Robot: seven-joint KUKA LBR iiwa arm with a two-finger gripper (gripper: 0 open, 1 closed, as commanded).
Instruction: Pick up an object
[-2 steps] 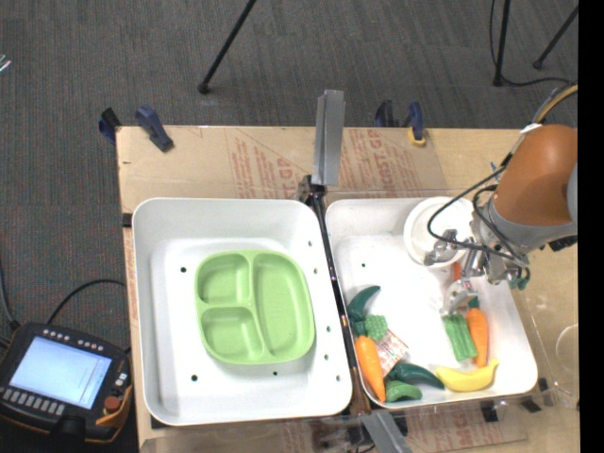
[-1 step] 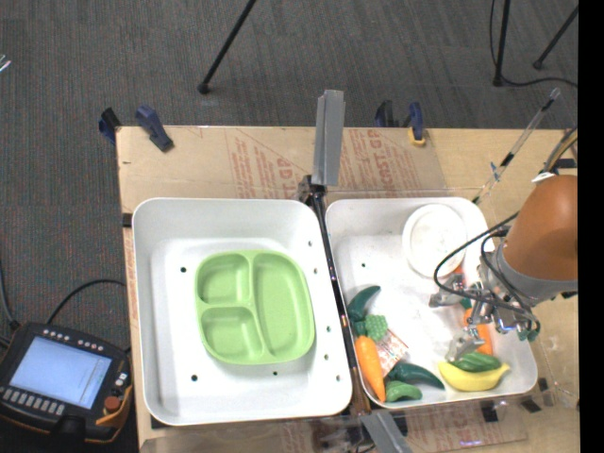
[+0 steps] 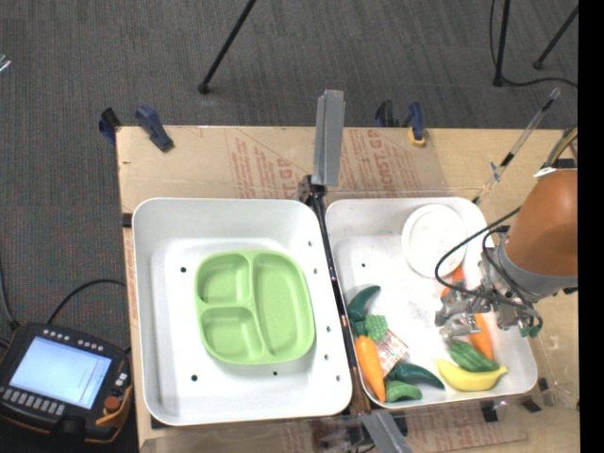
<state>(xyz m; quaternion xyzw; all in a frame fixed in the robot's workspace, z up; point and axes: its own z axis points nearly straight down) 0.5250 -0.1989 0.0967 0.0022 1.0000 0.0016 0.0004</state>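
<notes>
My gripper (image 3: 461,323) hangs low over the right side of the right bin (image 3: 377,217), reaching in from the right. Directly beside it lies an orange carrot-like piece (image 3: 484,335), partly hidden by the wrist. Just below are a ridged green vegetable (image 3: 468,356) and a yellow banana (image 3: 472,377). Whether anything sits in the gripper cannot be told.
The right bin also holds a white round plate (image 3: 436,237), a dark green pepper (image 3: 363,300), broccoli (image 3: 377,328), a second carrot (image 3: 370,367), a red-white packet (image 3: 391,350) and a dark cucumber (image 3: 413,374). A green divided plate (image 3: 255,307) lies in the left bin (image 3: 160,253).
</notes>
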